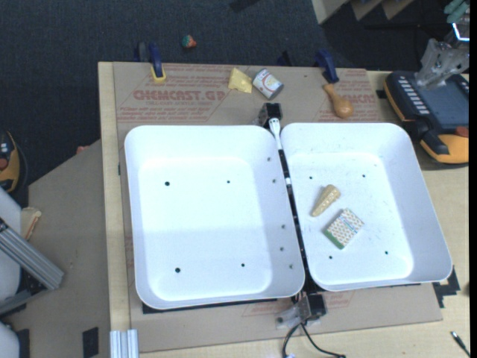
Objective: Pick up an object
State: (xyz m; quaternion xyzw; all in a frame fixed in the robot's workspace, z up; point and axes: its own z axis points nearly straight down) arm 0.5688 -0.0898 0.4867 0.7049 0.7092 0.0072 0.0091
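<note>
Gripper (447, 51) top right, off the bins, jaw state unclear | cone (325, 199) and patterned block (343, 228) in right bin (417, 200) | cardboard bench (201, 95), dark carpet (74, 21)

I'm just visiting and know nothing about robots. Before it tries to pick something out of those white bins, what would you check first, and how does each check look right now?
1. Something to pick: ok. A tan cone-shaped piece and a small patterned block lie in the right bin.
2. Objects separated enough to grab one: ok, close together but apparently not touching.
3. Objects away from the bin walls: ok, both sit near the middle of the floor.
4. Left bin holds a target: not ok, nothing to pick there.
5. Clutter over the targets: ok. The yellow piece and small box lie outside the bins on the board.
6. Gripper ready and open: cannot tell.
</note>
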